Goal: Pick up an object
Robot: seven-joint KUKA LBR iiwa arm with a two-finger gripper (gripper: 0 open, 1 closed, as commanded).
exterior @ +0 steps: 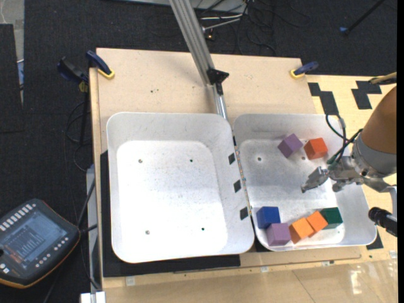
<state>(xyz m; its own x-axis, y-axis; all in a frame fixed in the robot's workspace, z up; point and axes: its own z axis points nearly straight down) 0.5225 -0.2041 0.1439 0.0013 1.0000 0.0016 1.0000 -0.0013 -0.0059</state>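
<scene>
Grey gripper point(314, 183), right of frame, above the right bin point(252, 131); we cannot tell its opening.

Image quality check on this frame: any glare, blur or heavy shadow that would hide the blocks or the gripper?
Camera view: lighting is even, with only soft shadows in the right bin; the blocks, such as the blue one, look reasonably sharp; the gripper is small and slightly smeared; faint glare along the bench's near edge.

Purple cube point(290, 145), orange cube point(315, 148), blue cube point(268, 216), speckled white bins point(126, 137)
</scene>
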